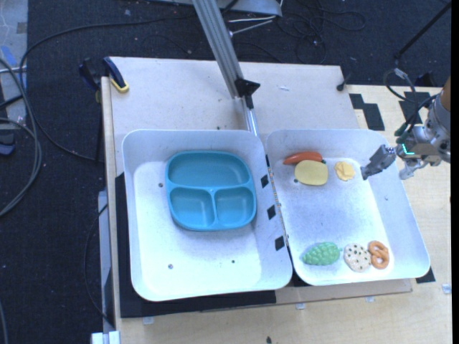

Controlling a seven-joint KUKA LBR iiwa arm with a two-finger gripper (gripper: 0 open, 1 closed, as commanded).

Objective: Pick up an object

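Lying apart: six foods (312,173); one tray (211,190).

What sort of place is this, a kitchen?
Most likely a robotics lab, not a kitchen: a robot gripper hovers at the edge of a white bin on a bench, the food pieces in it look like toys, and loose cables trail across the dark floor.

Divided tray (211,190) in left bin (147,235)
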